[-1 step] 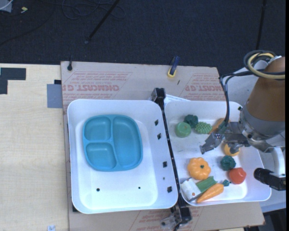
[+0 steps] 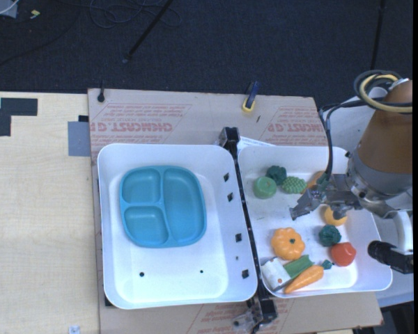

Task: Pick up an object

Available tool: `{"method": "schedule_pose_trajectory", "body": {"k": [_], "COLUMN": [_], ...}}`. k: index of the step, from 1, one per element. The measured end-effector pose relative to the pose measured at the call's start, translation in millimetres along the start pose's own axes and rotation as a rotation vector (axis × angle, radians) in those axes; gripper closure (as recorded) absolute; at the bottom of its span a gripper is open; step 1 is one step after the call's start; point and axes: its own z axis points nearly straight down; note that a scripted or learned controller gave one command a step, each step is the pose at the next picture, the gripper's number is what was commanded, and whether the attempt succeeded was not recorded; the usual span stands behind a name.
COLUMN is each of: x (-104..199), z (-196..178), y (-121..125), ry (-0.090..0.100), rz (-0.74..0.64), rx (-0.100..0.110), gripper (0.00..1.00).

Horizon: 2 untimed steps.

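Note:
The right bin [image 2: 376,282] holds several toy foods. An orange pumpkin [image 2: 288,243] lies near its middle, with a carrot [image 2: 305,278] and a green pod [image 2: 297,265] at the front. A red tomato [image 2: 343,254] and a dark green piece [image 2: 329,236] sit at the front right. A round green piece [image 2: 265,187], a broccoli [image 2: 276,173] and a bumpy light green piece [image 2: 292,184] are at the back left. My gripper [image 2: 304,206] hangs low over the bin's middle, just above the pumpkin and right of the round green piece. A yellow-orange piece [image 2: 333,217] peeks out beneath the wrist.
The left bin [image 2: 111,256] holds a blue divided plate [image 2: 163,207]. A black divider [image 2: 238,207] runs between the two bins. The grey arm with its orange band [image 2: 390,138] enters from the right. A small white piece [image 2: 275,273] lies beside the carrot.

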Motion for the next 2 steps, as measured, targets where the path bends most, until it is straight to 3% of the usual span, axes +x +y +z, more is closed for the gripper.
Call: {"method": "schedule_pose_trajectory", "body": {"k": [2], "x": [8.3], "z": [135.3], "y": [0.2], "ry": [0.002], "rz": [0.000], "rx": [0.006], "gripper": [0.00]}}
